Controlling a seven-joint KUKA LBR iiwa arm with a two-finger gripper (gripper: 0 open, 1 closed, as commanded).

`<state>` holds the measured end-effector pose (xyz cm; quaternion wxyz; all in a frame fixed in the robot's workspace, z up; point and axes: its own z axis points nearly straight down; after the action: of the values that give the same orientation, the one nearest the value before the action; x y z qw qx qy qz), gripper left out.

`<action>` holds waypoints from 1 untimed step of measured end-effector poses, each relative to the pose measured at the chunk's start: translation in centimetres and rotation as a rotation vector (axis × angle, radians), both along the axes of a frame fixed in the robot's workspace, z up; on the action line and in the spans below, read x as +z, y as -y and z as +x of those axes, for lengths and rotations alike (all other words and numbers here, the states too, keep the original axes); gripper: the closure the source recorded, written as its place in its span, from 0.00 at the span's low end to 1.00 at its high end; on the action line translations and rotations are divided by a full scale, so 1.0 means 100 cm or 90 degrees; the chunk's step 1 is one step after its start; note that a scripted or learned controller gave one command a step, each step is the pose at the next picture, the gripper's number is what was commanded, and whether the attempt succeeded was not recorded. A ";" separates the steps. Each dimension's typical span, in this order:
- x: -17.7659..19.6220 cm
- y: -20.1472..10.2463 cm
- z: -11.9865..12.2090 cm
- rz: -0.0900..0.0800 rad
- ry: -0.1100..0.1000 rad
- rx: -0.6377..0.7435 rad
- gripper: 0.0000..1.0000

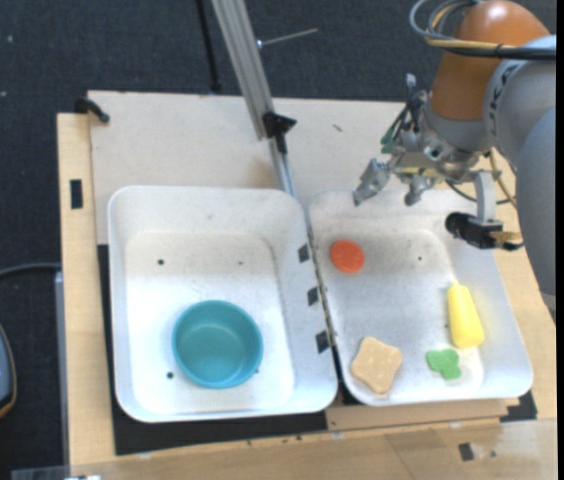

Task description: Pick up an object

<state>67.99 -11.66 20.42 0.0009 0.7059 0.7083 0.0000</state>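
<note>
In the right bin [482,368], near its back-left corner: flat round orange piece [347,257]. Along the front edge: tan bread-shaped slab [376,364], small green lump [445,363], yellow cob shape [464,314]. Gripper [392,187] above the back rim, fingers spread, empty. Left bin [142,238]: smooth teal bowl [217,343].

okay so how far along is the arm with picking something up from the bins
Nothing looks picked yet. The gripper hangs open above the far rim of the right bin, with nothing between its fingers. The orange round piece, yellow piece, tan piece and green piece all lie in that bin, and the teal bowl sits in the left bin. Left: descend, close on one item, lift.
</note>
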 end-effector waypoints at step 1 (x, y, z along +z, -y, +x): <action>0.000 0.001 0.000 -0.001 0.000 0.000 0.00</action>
<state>67.98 -11.71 20.43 0.0012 0.7056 0.7086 -0.0007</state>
